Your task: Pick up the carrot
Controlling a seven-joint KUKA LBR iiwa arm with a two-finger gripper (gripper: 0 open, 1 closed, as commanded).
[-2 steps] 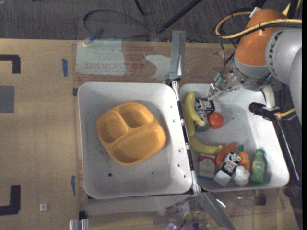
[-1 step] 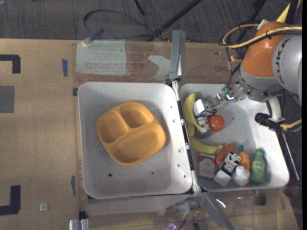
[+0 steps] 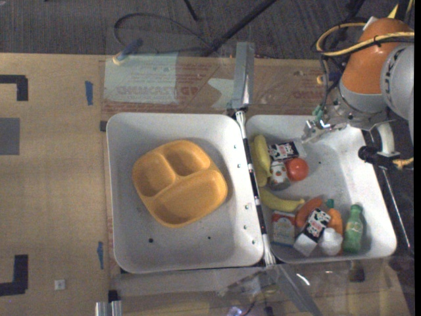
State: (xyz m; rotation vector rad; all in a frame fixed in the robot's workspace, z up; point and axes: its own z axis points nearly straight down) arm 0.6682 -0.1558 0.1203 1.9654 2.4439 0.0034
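Arm [image 3: 385, 64] enters from right, grey w/ orange band, bent over the upper edge of the right bin [image 3: 365, 176]. Hand [image 3: 320, 129] sits low over that bin's upper middle, above and right of the food pile, not touching any item seen. Too small and blurred to tell if it's spread or pressed together; nothing visible in its grip.

Carrot [image 3: 309, 208] lies in right bin, lower middle, orange, partly covered by a small black-and-white carton [image 3: 318, 224] lying across it. Well apart from the hand.

Other items, right bin:
- banana [image 3: 260, 155] upright along the left wall, near the divider
- 2nd banana [image 3: 279, 202] lying crosswise below it, tip touching the carrot area
- red tomato [image 3: 297, 168] approx. centre, just beside a small tin [image 3: 279, 176]
- another black-and-white carton [image 3: 283, 151] above the tomato, closest item to the hand
- red-and-white box [image 3: 283, 229] at lower left
- green bottle [image 3: 354, 228] lower right, roughly upright along the wall
- white lump [image 3: 331, 242] beside the bottle, can't ID

Left bin [image 3: 125, 242]: one yellow divided plate [image 3: 179, 182], three compartments, sitting slightly left of centre, tilted relative to bin walls.

Bench [image 3: 52, 176]: tan board, black tape marks at left, blue tape bits.
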